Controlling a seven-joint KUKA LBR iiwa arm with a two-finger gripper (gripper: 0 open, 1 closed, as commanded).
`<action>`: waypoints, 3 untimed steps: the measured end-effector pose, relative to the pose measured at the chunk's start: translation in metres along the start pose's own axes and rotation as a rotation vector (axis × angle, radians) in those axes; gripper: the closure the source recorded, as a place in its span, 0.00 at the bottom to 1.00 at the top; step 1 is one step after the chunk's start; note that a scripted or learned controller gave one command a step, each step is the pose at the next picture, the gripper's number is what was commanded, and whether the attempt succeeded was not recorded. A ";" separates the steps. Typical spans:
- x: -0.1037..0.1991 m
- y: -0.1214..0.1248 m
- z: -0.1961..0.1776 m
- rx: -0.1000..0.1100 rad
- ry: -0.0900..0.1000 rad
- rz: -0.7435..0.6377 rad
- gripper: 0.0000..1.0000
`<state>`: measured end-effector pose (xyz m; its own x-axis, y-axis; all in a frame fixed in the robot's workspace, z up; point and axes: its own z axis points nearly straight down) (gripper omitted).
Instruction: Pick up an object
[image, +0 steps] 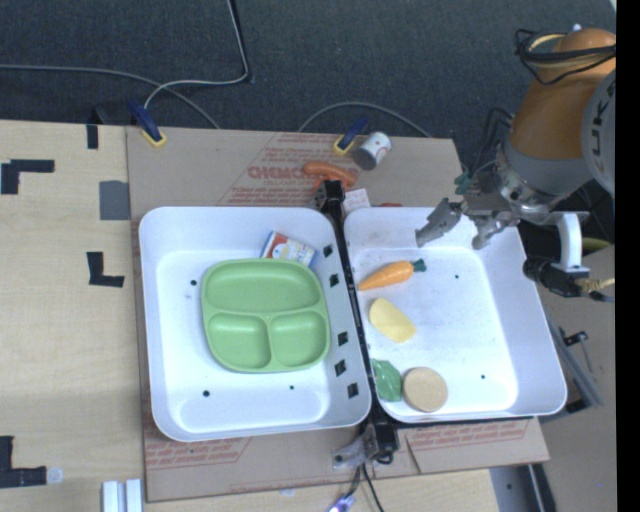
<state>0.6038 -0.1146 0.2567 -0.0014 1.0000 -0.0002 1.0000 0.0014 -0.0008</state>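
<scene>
My gripper (461, 232) hangs open over the back of the right bin (500, 330), with nothing between its two grey fingers. An orange toy carrot (386, 275) with a green top lies left of and below the gripper, near the divider. Further forward a yellow lemon-shaped piece (392, 321) rests on the bin floor. At the bin's front left sit a green leafy piece (386, 381) and a tan round disc (425, 389), touching each other.
The left bin (170, 300) holds a green divided plate (266, 313) and a small picture card or box (289, 248) behind it. An orange item (329, 171), a blue clip and a grey roll (371, 150) lie on the cardboard behind the bins.
</scene>
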 end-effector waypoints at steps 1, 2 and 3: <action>-0.022 0.056 0.163 0.002 0.000 0.001 0.00; -0.001 0.041 0.170 -0.003 -0.003 0.000 0.00; 0.017 0.045 0.171 -0.004 -0.001 -0.001 0.00</action>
<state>0.6486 -0.0977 0.0858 -0.0022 1.0000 -0.0012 1.0000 0.0022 0.0027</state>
